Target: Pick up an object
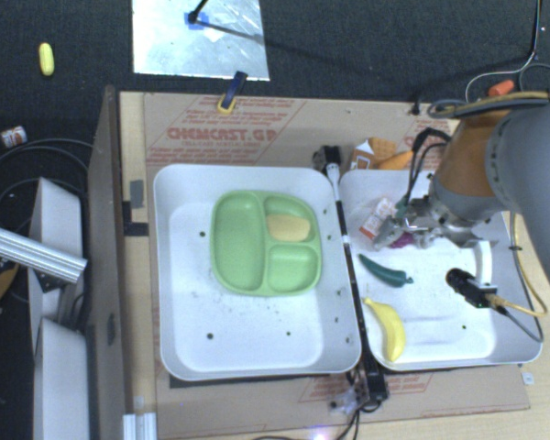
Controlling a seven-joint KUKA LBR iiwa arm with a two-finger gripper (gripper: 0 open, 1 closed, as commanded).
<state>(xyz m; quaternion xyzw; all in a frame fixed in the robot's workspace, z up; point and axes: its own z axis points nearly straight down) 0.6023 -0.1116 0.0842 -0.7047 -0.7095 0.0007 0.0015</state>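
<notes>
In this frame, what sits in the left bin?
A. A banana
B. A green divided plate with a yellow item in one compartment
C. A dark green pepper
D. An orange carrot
B: the green divided plate lies in the left bin, with a yellow item in its upper-right compartment; the banana and dark green pepper lie in the right bin.

Bench (pixel 128 273) topped with brown printed cardboard (pixel 229 136), two shallow white bins side by side on it, left bin (pixel 188 337), right bin (pixel 458 342), touching along their inner rims
</notes>
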